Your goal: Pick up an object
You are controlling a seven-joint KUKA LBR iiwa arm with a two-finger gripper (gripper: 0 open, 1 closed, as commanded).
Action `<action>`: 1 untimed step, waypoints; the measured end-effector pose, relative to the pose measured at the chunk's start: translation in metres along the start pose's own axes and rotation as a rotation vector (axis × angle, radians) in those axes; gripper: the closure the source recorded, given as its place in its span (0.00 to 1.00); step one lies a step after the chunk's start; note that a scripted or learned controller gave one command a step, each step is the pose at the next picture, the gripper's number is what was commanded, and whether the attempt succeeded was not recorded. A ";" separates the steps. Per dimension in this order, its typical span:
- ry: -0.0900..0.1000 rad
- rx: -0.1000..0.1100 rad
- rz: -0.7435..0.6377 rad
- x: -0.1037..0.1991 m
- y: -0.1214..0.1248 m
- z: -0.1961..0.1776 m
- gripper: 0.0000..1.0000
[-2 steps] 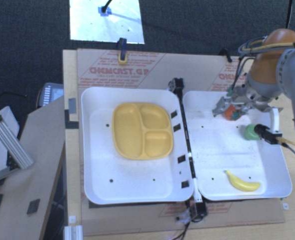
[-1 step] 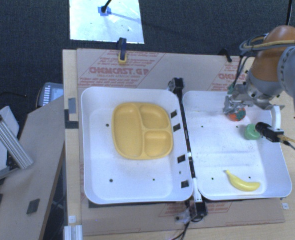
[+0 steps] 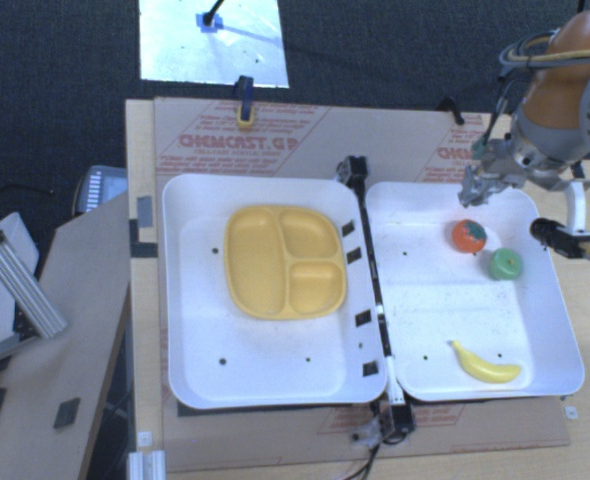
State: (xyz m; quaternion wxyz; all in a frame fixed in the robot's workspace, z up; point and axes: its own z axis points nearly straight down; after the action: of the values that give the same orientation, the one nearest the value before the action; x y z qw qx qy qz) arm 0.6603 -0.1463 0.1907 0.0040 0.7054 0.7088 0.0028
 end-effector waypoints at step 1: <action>0.000 0.002 -0.001 0.007 0.003 -0.047 1.00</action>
State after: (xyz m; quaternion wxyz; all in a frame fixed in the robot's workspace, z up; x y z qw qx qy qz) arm 0.6633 -0.1393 0.2380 0.0034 0.7049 0.7093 0.0023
